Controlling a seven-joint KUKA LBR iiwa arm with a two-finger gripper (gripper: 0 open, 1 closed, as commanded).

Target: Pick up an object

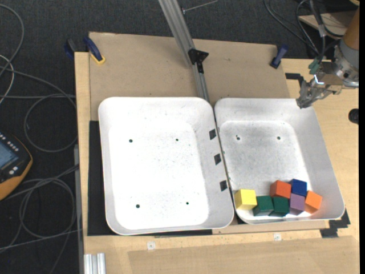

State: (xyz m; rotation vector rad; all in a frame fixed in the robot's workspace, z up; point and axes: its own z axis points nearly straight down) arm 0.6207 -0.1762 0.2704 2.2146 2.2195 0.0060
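We see the right bin (319, 147) at the frame's right half, its blocks bunched along the lower edge. The gripper (305, 100) hangs at that bin's upper right corner; whether it is open or shut we cannot tell. The cluster of blocks (278, 198) lies well apart, toward lower frame and slightly left of the gripper.

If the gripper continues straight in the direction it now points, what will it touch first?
The gripper points down and left, so it would probably first meet the top right rim of the right bin. Depth is unclear. The blocks lie away from that line.
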